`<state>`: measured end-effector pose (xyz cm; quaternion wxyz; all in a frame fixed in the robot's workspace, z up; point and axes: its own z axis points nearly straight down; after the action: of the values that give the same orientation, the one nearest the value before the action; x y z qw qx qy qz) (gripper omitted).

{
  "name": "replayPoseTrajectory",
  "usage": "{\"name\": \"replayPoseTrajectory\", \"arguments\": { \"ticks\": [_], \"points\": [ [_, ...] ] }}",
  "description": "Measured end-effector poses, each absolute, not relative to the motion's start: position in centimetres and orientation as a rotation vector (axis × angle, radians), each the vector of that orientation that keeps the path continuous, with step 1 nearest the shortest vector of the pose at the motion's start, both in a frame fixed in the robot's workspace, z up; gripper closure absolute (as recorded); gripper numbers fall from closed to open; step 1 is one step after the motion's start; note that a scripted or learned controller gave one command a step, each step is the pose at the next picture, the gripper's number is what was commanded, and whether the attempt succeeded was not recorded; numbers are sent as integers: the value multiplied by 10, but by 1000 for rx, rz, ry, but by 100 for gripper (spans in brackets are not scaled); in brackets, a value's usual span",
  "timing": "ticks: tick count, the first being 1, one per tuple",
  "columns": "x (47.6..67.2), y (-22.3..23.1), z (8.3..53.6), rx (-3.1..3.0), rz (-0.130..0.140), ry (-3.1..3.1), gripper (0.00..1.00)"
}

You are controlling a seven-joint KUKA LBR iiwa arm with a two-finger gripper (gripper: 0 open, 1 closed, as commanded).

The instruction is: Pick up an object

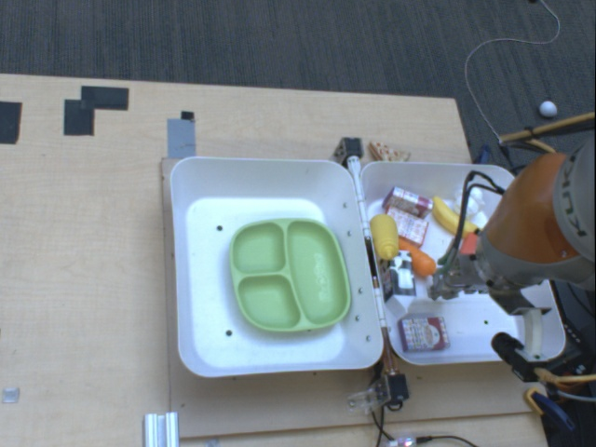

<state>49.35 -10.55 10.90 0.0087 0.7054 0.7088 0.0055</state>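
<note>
The right bin (pixel 484 338) holds several small objects. Among them are a yellow cylinder (pixel 384 235), a pink-and-white box (pixel 407 202), a banana (pixel 448 215), an orange piece (pixel 422 263), a small red piece (pixel 468 243) and a red-labelled packet (pixel 424 333). My gripper (pixel 403 275) reaches in from the right and sits low at the bin's left side, just below the yellow cylinder and beside the orange piece. The grey wrist and the orange band hide the bin's right part. Nothing is visibly held.
The left bin (pixel 200 250) bears a light green divided plate (pixel 290 276). A divider wall (pixel 366 250) runs between the bins, close to the gripper. Cables (pixel 484 180) cross the right bin's far corner. Dark tape marks (pixel 93 108) lie on the bench at far left.
</note>
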Motion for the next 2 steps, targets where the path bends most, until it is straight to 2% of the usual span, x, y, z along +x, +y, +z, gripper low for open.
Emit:
{"name": "replayPoseTrajectory", "arguments": {
  "ticks": [1, 2],
  "points": [
    [493, -106, 109, 2204, 17, 2214, 0],
    [492, -94, 93, 2210, 6, 2192, 0]
  ]
}}
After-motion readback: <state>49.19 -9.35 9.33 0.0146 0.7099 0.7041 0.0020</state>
